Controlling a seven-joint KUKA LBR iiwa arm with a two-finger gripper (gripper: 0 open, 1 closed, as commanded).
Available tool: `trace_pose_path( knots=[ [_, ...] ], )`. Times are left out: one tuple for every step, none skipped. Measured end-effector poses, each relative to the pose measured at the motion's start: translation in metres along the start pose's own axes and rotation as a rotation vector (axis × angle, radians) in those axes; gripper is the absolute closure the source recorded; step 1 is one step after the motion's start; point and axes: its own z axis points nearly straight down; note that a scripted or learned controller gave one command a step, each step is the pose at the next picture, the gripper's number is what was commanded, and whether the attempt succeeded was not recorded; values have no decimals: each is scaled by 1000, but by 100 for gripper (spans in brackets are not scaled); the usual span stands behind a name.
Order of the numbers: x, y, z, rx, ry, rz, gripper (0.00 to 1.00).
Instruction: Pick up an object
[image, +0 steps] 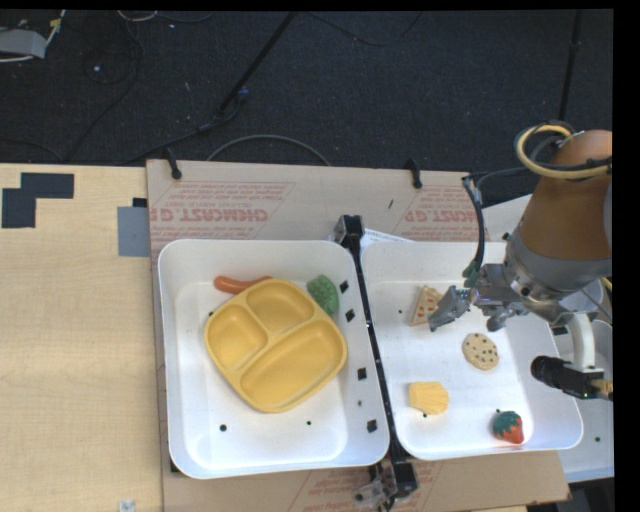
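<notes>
The right bin (545, 440) holds a tan wedge with dark specks (426, 305), a chocolate-chip cookie (481, 351), a yellow cheese block (429, 397) and a strawberry (509, 427). My gripper (472, 309) hangs over the upper middle of this bin, between the wedge and the cookie. One finger (448, 309) points left, right next to the wedge; another finger (499, 318) sits just above the cookie. The fingers are spread apart with nothing between them.
The left bin (185, 420) carries a yellow divided plate (275, 343), an orange carrot (238, 283) behind it and a green leafy piece (323, 293) at its upper right. A black divider (365, 340) separates the bins. The arm's body (565, 225) looms over the right bin's far right.
</notes>
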Motion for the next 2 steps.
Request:
trace_pose_path(
  knots=[
    [0, 2, -6, -11, -1, -2, 0],
    [4, 2, 38, -7, -1, -1, 0]
  ],
)
